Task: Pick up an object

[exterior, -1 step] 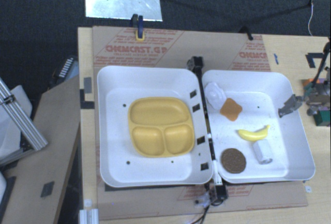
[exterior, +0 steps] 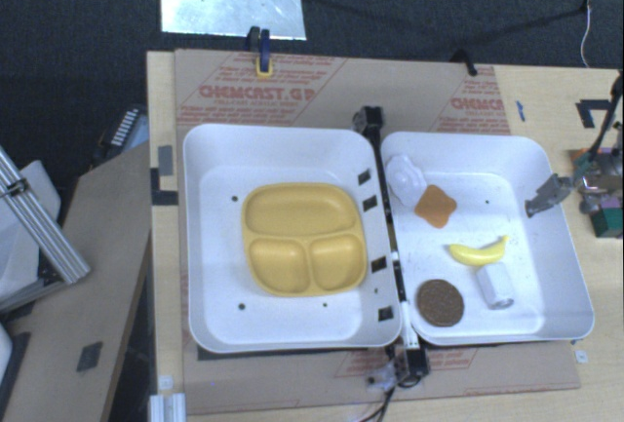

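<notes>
Holding a yellow tray [exterior: 302, 240], the left bin [exterior: 210, 215]; banana [exterior: 478, 252] right.

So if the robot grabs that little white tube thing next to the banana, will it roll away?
Probably, if nudged. The white cylinder lies on its side on the right bin's smooth floor, so it could roll. It looks small and likely light. Its rounded, shiny-looking surface may slip unless the fingers close across it. The banana lies close beside it and might block it.
</notes>
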{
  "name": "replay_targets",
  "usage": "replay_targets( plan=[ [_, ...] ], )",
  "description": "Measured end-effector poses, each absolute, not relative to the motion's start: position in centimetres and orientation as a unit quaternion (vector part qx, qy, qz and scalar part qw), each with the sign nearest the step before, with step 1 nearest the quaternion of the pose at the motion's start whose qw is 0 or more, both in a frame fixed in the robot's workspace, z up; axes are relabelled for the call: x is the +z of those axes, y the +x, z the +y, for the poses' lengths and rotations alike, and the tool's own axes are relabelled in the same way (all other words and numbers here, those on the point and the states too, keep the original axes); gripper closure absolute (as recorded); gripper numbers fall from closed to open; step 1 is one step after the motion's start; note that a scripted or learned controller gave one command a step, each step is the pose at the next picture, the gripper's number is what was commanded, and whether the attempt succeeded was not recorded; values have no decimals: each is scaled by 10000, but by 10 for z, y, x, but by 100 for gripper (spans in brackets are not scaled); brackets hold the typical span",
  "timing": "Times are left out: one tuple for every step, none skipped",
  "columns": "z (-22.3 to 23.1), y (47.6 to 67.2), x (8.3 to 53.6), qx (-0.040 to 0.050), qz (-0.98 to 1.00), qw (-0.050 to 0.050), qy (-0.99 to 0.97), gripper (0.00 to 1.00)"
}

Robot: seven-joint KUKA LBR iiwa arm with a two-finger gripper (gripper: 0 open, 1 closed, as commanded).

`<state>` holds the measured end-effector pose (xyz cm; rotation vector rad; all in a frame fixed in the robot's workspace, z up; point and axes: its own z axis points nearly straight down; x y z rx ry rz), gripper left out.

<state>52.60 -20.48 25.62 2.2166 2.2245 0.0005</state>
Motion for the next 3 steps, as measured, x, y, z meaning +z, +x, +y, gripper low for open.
replay_targets(
  plan=[
    [-204, 529, 194, -3, 7076, -7, 7066, 0],
    [-206, 528, 154, 1, 7076, 2, 7066, 0],
    [-206, 537, 108, -1, 7078, -4, 7065, 0]
  ],
)
